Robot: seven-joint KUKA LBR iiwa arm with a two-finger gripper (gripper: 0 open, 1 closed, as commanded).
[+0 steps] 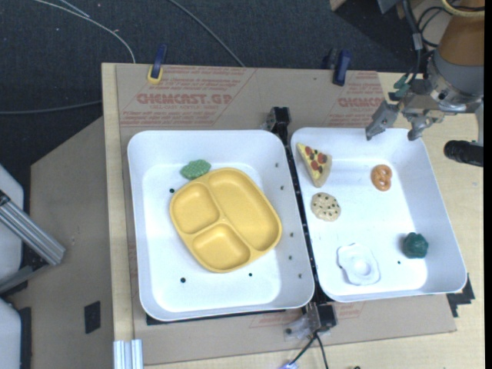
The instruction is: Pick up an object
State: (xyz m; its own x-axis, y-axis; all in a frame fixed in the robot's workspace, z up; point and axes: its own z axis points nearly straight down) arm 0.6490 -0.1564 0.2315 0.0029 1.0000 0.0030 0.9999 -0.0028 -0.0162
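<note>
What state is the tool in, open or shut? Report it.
Open. The tool hangs over the right bin's top edge with its two fingers spread apart and nothing between them.

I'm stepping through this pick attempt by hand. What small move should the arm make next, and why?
Probably shift toward the pretzel and lower. The open gripper hangs over the right bin's far rim holding nothing, and the pretzel lies nearest, clear of the other items.

Arm [463,33]: grey body, broad orange band just above the wrist, lighter grey metal flange below it. Gripper [396,131]: two slim dark fingers on a grey block with small greenish fittings beside it, possibly connectors, too blurred to confirm. Black cables run up from the gripper block along the wrist's side. Finish looks matte.
</note>
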